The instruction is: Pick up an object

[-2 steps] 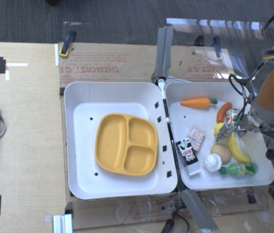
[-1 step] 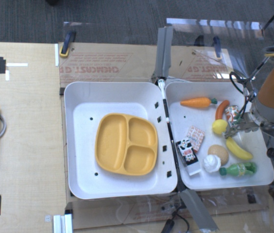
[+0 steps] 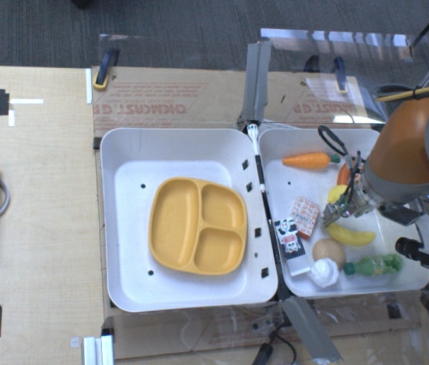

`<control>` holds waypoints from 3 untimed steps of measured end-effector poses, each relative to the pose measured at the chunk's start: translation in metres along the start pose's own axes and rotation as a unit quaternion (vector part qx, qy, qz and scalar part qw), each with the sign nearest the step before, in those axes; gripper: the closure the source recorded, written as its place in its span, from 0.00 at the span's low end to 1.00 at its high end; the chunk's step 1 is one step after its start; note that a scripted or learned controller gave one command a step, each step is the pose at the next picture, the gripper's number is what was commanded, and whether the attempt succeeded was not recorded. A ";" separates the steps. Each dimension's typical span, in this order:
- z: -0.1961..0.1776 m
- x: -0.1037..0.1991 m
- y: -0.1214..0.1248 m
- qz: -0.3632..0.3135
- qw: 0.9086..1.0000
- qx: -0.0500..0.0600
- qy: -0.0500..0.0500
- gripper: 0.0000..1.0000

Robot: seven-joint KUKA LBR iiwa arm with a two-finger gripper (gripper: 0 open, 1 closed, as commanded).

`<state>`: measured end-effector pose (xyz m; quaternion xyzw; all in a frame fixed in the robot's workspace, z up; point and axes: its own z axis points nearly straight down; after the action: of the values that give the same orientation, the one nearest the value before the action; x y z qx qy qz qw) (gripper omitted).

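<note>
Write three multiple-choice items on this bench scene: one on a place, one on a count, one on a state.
1. Where is the yellow divided plate?
A. left bin
B. right bin
C. on the cardboard

2. How many compartments does the plate have?
A. two
B. three
C. five

3. How does the toy carrot lie?
A. standing upright
B. flat near the right bin's far wall
C. on the plate

Answers: 1 A, it sits in the left bin. 2 B, ridges mark three sections. 3 B, it lies flat near the far wall.

Arm casing: you see a rounded grey KUKA arm with a broad, glossy orange band.
Wrist: your grey wrist narrows to a metallic two-finger gripper.
Cabling: a thin black cable loops beside it.
</note>
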<state>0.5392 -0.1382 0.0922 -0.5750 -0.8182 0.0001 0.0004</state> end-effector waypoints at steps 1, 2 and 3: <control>0.000 0.000 0.000 0.000 1.000 0.000 0.000 0.00; -0.010 -0.001 0.000 0.002 1.000 -0.001 -0.001 1.00; -0.100 0.039 0.067 0.102 0.995 0.000 -0.001 1.00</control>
<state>0.5895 -0.0789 0.1919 -0.6552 -0.7554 0.0007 0.0000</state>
